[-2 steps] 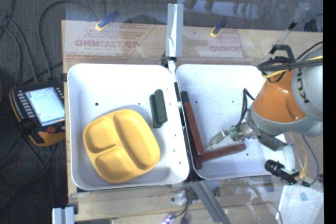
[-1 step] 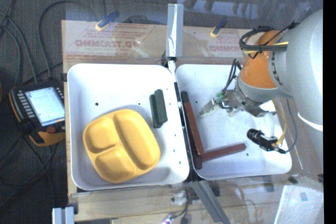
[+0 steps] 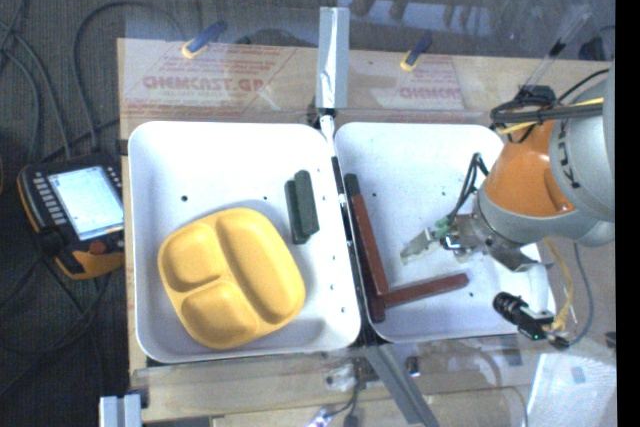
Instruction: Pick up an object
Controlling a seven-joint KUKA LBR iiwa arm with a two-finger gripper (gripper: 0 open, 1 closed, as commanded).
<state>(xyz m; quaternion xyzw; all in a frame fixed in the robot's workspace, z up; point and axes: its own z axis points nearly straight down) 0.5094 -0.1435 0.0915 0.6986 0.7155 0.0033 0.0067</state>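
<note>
Brown L-shaped bracket (image 3: 385, 280): my likeliest target, a flat wood-coloured angle piece lying just below and to the left of the claw, its long leg running up along the divider, its short leg pointing back under the claw. It lies on the floor of the right white bin (image 3: 420, 155), apart from the fingers.

Claw (image 3: 425, 242): I see it low over the right bin, pointing left from the orange-banded wrist. From this slanted view I cannot tell whether the fingers are spread or pressed together, and I see nothing between them.

Arm posture: I judge it leans in from the right so the claw can drop onto the bracket's short leg.

Dark green block (image 3: 301, 206): farther left of the claw, past the divider, a small oblong bar in the left white bin (image 3: 160, 155).

Yellow divided plastic tray (image 3: 231, 276): farthest left, three compartments, tilted, beside the green block.

Progress: I reckon no pick is made yet.
</note>
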